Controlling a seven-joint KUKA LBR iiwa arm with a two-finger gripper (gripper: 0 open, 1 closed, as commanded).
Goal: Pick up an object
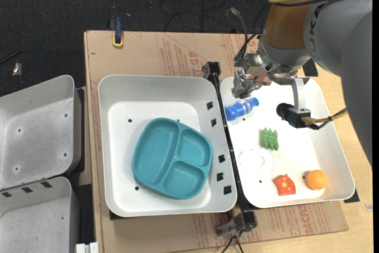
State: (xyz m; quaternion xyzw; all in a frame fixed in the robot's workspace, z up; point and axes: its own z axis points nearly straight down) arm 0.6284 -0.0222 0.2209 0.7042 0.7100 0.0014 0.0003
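Camera view: two bins [112, 92], one teal plate [172, 158], one blue bottle [240, 109], one orange [316, 179]

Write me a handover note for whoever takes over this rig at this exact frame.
Gripper: low over the far left corner of the right bin, just above the blue bottle; I cannot tell how its jaws stand, and nothing shows between them.
Right bin also holds a green toy, a red piece, an orange ball and a clear lid.
Left bin holds the teal divided plate.
Done: approach to the bottle.
Left: grasp and lift; no pick confirmed yet.
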